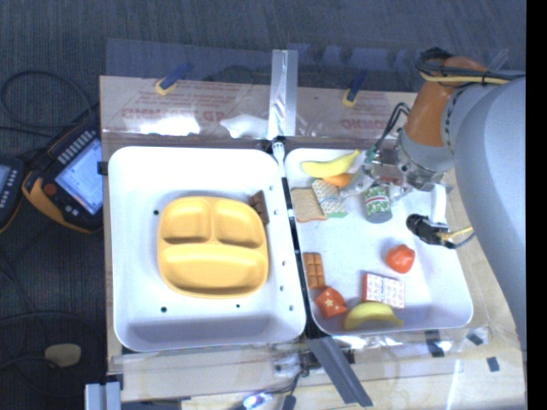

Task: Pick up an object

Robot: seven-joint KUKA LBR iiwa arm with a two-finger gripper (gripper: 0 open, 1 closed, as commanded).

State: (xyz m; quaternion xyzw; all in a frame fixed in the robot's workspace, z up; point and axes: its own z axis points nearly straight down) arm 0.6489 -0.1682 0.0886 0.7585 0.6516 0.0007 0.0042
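My gripper hangs over the upper right part of the right bin. Directly under it stands a small can with a green label, upright or nearly so; whether the gripper touches it is not clear. Left of the can lie a yellow banana, a small orange piece, a tan cracker and a pale waffle-like piece. Lower in the bin are a red tomato, a pink box, a second banana, a strawberry and a brown chocolate bar.
The left bin holds a yellow divided plate with a small brown piece at its upper right corner. The wall between the bins runs down the middle. The grey arm covers the right bin's right edge.
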